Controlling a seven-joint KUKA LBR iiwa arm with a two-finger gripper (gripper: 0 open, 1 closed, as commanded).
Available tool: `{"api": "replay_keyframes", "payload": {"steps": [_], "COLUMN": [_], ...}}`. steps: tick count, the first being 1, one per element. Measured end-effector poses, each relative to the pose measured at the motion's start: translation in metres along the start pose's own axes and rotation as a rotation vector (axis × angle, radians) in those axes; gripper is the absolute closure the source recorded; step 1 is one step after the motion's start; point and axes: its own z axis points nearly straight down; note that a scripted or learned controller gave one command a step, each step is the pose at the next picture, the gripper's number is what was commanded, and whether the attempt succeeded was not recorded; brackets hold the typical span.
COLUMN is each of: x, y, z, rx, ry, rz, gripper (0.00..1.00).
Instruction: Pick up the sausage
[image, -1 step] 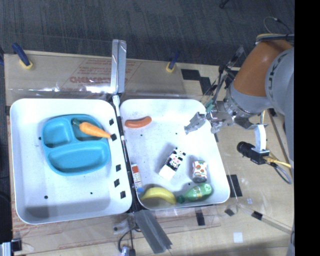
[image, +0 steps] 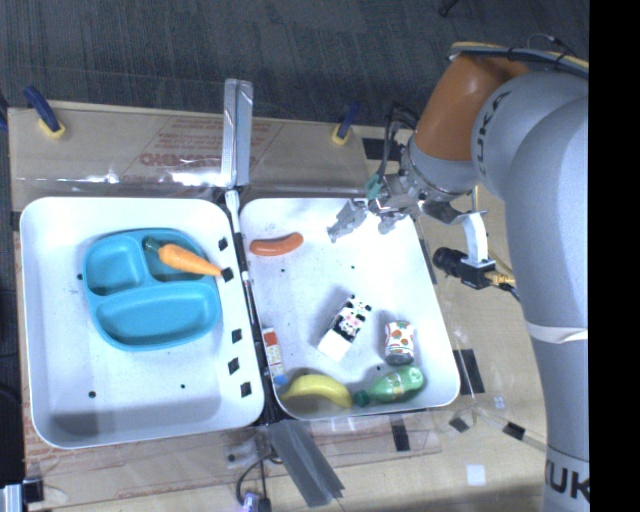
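The sausage (image: 275, 244), a short reddish-brown link, lies on the floor of the right bin (image: 330, 275) near its far left corner. My gripper (image: 366, 217) hangs over the far side of the same bin, to the right of the sausage and apart from it. Its two grey fingers (image: 343, 223) spread apart, open, with nothing between them.
The right bin also holds a black-and-white carton (image: 343, 327), a small can (image: 399, 343), a green bottle (image: 393, 385) and a banana (image: 315, 390) near its front. In the left bin sits a blue divided plate (image: 150, 300) with a carrot (image: 188, 260) on it.
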Motion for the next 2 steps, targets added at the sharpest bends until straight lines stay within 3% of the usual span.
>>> {"api": "replay_keyframes", "payload": {"steps": [1, 2], "x": [0.048, 0.140], "y": [0.025, 0.011], "z": [0.107, 0.002], "rx": [0.000, -0.007], "ry": [-0.001, -0.003], "rz": [-0.012, 0.068], "gripper": [0.00, 0.00]}}
